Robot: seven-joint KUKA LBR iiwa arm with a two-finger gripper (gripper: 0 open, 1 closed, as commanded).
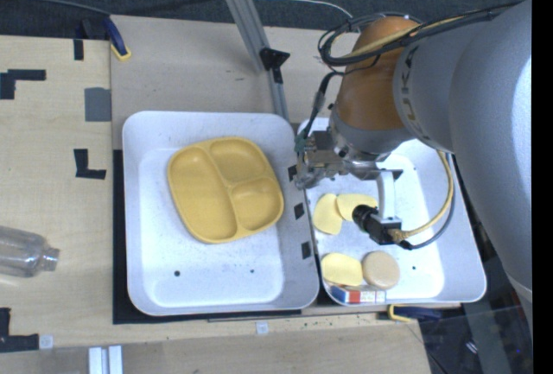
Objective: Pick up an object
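Clear bottle point(24, 253) cut by left edge; arm point(467, 70) hides right bin point(429, 270) far corner.

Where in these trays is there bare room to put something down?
Left bin: bare floor in front of the yellow plate, up to the near wall. Right bin: a small patch right of the tan disc. Its left side is crowded with yellow pieces under the arm.

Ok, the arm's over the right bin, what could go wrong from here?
The gripper sits hard by the wall of the right bin beside the left bin, so it may strike the rim. The pale yellow discs look flat and overlap, so a grasp could slip or drag both.
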